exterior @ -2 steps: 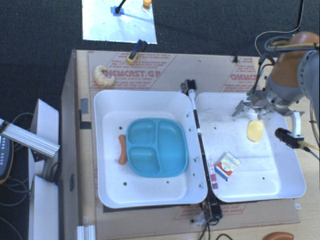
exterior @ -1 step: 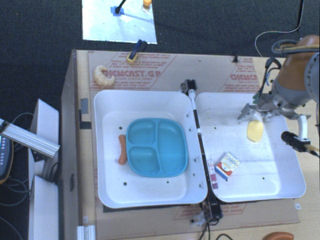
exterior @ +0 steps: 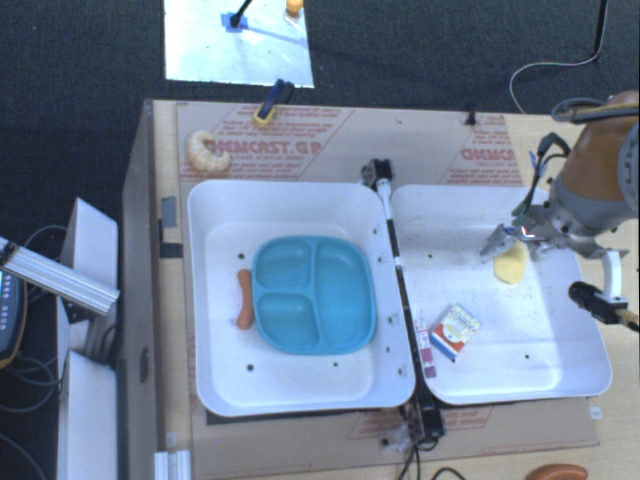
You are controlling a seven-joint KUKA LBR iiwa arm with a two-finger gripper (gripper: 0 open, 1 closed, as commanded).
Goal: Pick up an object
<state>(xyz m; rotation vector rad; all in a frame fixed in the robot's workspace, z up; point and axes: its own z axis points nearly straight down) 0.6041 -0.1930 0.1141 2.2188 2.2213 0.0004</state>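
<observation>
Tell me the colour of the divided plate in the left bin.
Light blue plate, seen in the camera view.

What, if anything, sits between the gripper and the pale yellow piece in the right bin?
Nothing visible. The gripper is directly above the pale yellow piece; the small colourful carton lies apart, nearer the front.

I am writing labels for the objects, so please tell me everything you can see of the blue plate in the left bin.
The blue plate is a light blue, rounded-square tray that looks like plastic, divided into three compartments: one at the left, one at the top right, one across the bottom. It lies flat in the left bin. An orange sausage-shaped toy lies beside its left edge.
</observation>
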